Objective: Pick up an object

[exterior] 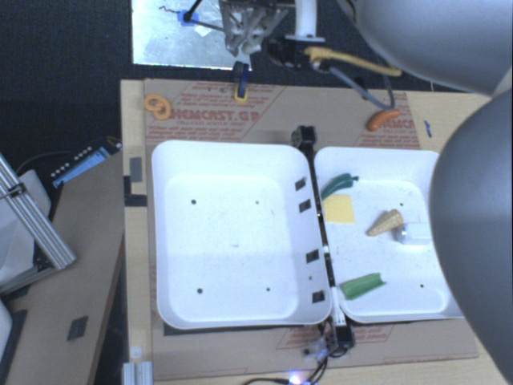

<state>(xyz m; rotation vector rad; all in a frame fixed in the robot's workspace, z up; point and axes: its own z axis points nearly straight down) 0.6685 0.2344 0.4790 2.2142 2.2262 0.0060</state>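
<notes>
Bins: two shallow white plastic trays with rounded corners sit side by side on a brown printed cardboard sheet (240,112); the left bin (172,239) and the right bin (425,299) are joined along a dark clipped seam.
Green pepper: a glossy, curved dark green piece (338,184) lies near the far left corner of the right bin.
Cheese slice: a flat yellow square (337,209) lies just in front of the pepper, close to the seam edge.
Cone: a tan, ridged, tapering piece (385,222) lies near the middle of the right bin, touching a small clear piece (413,233).
Green pod: a smooth, elongated light green piece (361,285) lies near the right bin's front left corner.
Outside the bins: an orange ring (157,106) at the cardboard's far left corner, an orange sausage shape (382,119) at its far edge.
Arm: bulky grey rounded housing (473,231) covers the right bin's right edge.
Gripper: the metallic gripper (241,46) hangs beyond the cardboard's far edge, well apart from every piece in the right bin; its fingers appear drawn close together with nothing between them.
</notes>
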